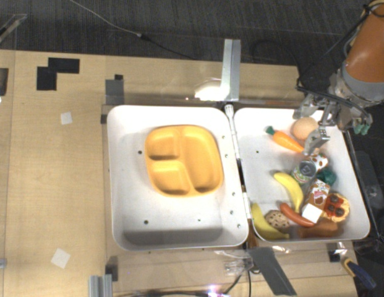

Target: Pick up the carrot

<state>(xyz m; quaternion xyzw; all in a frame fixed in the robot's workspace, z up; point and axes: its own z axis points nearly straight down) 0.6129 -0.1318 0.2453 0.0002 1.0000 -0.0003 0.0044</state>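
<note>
The carrot (285, 140) is orange with a green top and lies slanted in the far left part of the right bin (260, 166). My gripper (316, 137) hangs just to the right of it, above the bin, its metal fingers (313, 142) pointing down and standing apart, with nothing between them. A beige egg (303, 129) sits right behind the carrot, against the fingers.
The left bin (127, 184) holds a yellow sectioned plate (181, 159). In the right bin, below the carrot, lie a small can (306, 169), a banana (290, 189), a second banana (266, 223), a cookie (277, 219), a sausage (295, 216), a pizza slice (336, 206) and other toy foods.
</note>
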